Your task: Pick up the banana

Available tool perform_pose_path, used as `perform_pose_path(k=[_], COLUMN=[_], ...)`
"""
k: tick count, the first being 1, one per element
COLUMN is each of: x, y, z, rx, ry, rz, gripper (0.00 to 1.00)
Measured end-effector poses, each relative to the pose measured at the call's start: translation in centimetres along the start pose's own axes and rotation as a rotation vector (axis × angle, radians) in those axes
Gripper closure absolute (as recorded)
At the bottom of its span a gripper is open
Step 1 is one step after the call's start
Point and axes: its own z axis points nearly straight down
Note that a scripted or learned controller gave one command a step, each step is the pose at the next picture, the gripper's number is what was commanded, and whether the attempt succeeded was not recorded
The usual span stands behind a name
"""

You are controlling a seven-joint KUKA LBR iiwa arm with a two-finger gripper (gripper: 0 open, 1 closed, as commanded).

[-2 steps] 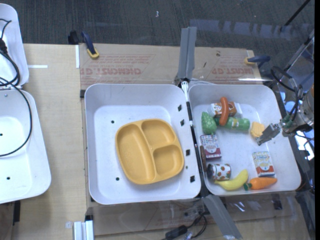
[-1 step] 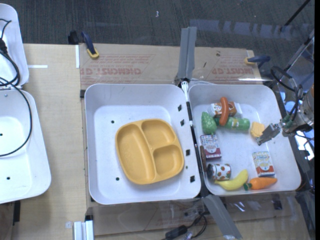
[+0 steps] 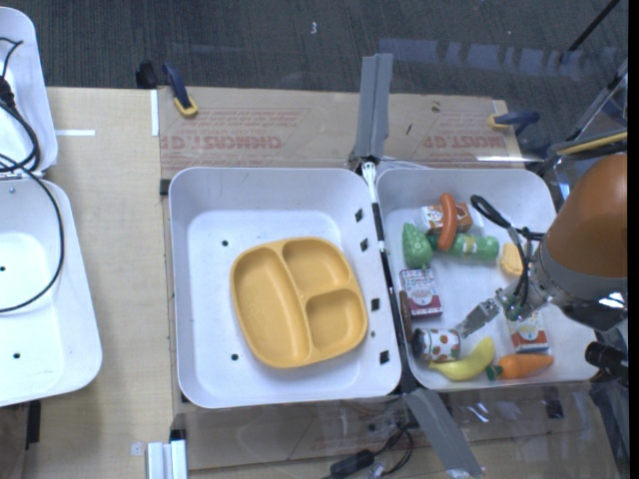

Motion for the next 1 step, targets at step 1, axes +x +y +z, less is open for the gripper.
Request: perform_pose_path(k=[1], x=[-1.22], y=[-0.68], z=[3.66], rx=[0.001], ry=[0.001], rz=[-0.152], gripper=[0.00])
